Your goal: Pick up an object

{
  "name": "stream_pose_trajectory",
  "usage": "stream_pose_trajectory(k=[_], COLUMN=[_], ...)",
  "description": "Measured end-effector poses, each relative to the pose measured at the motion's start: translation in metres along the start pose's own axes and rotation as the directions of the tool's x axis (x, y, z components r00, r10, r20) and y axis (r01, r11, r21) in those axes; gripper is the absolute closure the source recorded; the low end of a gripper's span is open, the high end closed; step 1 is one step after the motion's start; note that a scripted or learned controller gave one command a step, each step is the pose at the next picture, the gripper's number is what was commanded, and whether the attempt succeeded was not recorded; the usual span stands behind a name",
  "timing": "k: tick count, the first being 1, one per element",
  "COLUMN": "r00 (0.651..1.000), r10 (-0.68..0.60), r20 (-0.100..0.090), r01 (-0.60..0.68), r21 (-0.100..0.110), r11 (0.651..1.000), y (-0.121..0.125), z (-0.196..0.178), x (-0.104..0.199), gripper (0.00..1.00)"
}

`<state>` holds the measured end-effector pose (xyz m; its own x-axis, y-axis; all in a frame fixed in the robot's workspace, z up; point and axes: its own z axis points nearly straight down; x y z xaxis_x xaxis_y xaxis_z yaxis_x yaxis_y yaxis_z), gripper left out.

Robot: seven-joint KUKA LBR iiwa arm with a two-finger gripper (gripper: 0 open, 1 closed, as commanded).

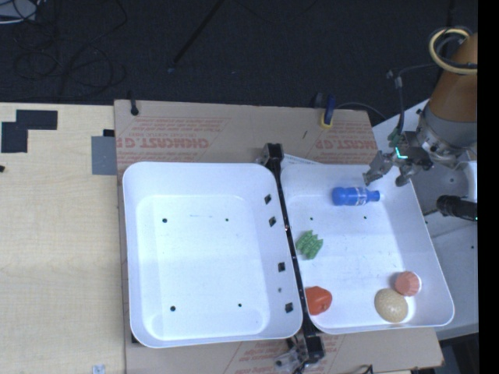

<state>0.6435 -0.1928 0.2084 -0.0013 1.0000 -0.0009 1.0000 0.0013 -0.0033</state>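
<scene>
The right bin (417, 232) holds several objects. A blue bottle (352, 196) lies on its side near the far edge. A green leafy piece (309, 245) rests by the divider. A red-orange object (317, 299) sits at the front left corner. A cream ball (391, 305) and a pink-orange ball (407, 283) sit together at the front right. My gripper (387, 171) hangs open over the bin's far right corner, just right of and above the blue bottle, with nothing between its fingers.
The left bin (136, 232) sits beside the right one, with a black divider (282, 232) between them. Both rest on brown cardboard (203, 135). A wooden bench top (54, 248) lies to the left. Cables and a clamp (327, 117) stand behind the bins.
</scene>
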Motion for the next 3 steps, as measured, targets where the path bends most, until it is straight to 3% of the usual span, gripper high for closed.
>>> stream_pose_trajectory(k=[1,2,3], r00=[1.000,1.000,1.000], r10=[-0.001,-0.001,-0.002], r20=[0.000,0.000,0.000], r01=[0.001,0.001,0.002], r21=[0.000,0.001,0.000], r11=[1.000,1.000,1.000], y=[0.000,0.000,0.000], z=[-0.010,-0.010,-0.020], x=[-0.001,-0.001,-0.001], gripper=[1.00,0.00,1.00])
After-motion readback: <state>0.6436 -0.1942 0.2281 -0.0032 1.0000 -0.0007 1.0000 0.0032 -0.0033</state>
